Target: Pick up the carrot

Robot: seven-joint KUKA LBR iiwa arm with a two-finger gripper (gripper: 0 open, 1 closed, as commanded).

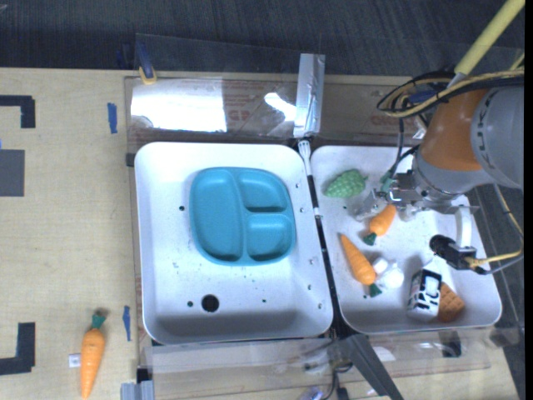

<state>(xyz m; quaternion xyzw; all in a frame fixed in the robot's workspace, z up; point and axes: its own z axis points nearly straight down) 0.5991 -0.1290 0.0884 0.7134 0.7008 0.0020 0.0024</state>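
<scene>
1 arm hangs over the right bin.

No legible text anywhere. Black-and-white carton in the right bin has bold dark markings, too blurred to read. Tiny white tag on the tabletop, also unreadable.
</scene>
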